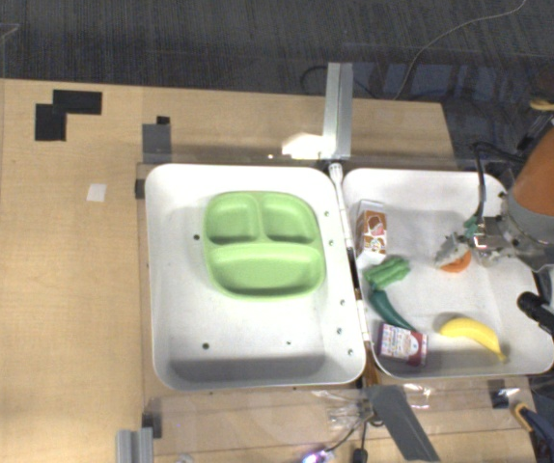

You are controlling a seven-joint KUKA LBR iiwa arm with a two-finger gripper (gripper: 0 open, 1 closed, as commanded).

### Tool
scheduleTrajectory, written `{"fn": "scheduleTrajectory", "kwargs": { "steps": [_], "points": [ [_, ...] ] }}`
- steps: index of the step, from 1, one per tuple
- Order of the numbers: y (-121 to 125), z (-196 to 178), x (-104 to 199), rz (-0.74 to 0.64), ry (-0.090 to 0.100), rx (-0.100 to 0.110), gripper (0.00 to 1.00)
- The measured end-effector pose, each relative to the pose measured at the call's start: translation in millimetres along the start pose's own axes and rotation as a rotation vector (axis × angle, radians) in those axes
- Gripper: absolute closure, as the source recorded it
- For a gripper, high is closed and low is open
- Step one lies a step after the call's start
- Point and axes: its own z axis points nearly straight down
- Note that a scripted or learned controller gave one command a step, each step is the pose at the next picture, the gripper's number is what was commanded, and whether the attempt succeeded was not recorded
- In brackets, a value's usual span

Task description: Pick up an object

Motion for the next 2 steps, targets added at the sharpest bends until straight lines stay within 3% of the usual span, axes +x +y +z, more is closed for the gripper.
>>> {"fn": "scheduleTrajectory", "kwargs": {
  "steps": [1, 2],
  "points": [
    [2.6, -12.1, 2.1, -0.005, 0.001, -0.004, 1.0],
    [52.3, -95.2, 32.5, -0.026, 0.003, 0.009, 1.0]
  ]
}}
